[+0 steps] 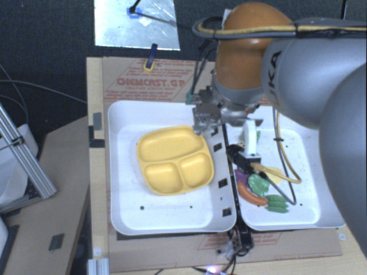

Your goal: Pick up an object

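My pincer (202, 121) is hanging over the left bin (123, 153), at the 1 o'clock edge of the yellow divided plate (175, 160); whether it is clenched or released, I cannot tell. The plate is lying flat in the middle of this bin. In the right bin (304, 171), an orange toy carrot (252, 195), green toy vegetables (277, 203) and a purple piece (241, 179) are lying close together at 7 o'clock, near the dividing wall. Both bins are resting on cardboard (149, 82) over the table (63, 171).

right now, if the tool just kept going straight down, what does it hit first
Probably the far right rim of the yellow divided plate in the left bin; the tool hangs there, near the bins' divider, though depth is unclear.
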Robot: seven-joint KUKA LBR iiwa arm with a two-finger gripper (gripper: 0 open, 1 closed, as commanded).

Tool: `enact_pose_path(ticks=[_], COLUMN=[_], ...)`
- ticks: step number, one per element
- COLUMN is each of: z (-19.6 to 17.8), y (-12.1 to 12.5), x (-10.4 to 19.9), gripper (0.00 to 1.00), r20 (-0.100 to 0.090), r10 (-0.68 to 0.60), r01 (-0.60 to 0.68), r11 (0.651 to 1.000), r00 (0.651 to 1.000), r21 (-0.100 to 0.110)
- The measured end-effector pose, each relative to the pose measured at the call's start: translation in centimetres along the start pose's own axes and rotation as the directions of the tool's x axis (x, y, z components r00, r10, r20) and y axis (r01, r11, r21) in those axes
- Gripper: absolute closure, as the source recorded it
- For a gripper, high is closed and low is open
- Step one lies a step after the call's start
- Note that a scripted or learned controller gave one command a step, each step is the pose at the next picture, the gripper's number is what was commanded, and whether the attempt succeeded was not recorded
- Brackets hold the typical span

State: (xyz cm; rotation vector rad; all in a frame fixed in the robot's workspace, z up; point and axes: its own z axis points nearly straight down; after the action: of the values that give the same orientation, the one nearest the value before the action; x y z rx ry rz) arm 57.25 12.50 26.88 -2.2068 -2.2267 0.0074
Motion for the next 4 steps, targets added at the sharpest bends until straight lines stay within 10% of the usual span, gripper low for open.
enact_pose_path(ticks=[1,3,4], z=[-7.5,-18.3,-2.7], y=[-4.0,-8.7,-8.8], x=[4.9,-6.7,-1.9], gripper=[1.0,1.0,1.0], r20=[-0.004,0.001,0.003], r10=[-0.002,0.013,0.002], r01=[0.002,-0.013,-0.002], r11=[1.0,1.0,1.0], r00=[1.0,1.0,1.0], r21=[-0.014,-0.018,0.006])
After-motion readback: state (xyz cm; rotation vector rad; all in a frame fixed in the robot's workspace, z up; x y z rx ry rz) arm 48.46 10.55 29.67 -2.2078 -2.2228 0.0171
